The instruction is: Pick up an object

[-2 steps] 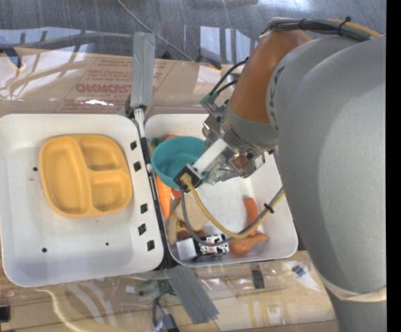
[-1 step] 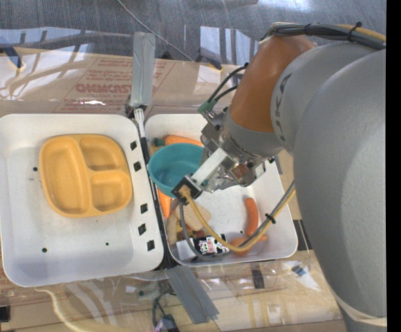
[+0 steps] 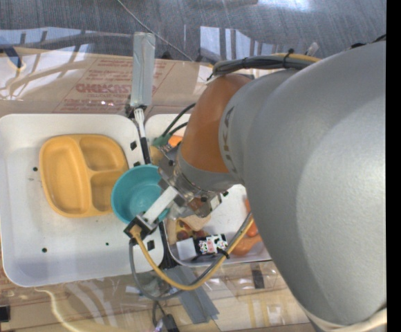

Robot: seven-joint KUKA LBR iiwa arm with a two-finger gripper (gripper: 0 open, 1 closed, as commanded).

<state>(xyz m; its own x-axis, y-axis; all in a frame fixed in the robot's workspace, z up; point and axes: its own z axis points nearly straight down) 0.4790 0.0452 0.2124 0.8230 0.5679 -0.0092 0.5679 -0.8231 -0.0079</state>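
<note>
The bowl (image 3: 137, 194), teal and round, sits at the right side of the left bin (image 3: 21, 254), up against the wall that parts the two bins. Its open side faces up and a little to the left. Its right rim is covered by the robot's wrist, so it is unclear whether it rests on the bin floor or is raised off it. Its left rim meets the right edge of a yellow divided plate (image 3: 83, 173), which lies flat in the middle of the same bin.

The gripper (image 3: 192, 206) is just beside the bowl's right rim, tucked under the orange band and the thick grey arm. Whether it is open, closed or gripping anything cannot be told.

The arm covers most of the right bin (image 3: 160, 124), leaving only its near left corner and a strip of its far rim in sight. A small black-and-white patterned thing (image 3: 211, 244) lies in that near corner, too small to name. Just right of it is something orange (image 3: 254, 235), cut off by the arm. Another orange scrap (image 3: 175, 142) peeks out near the far rim.

Behind the bins lies flat brown cardboard (image 3: 83, 81) with faint red print that cannot be read.
</note>
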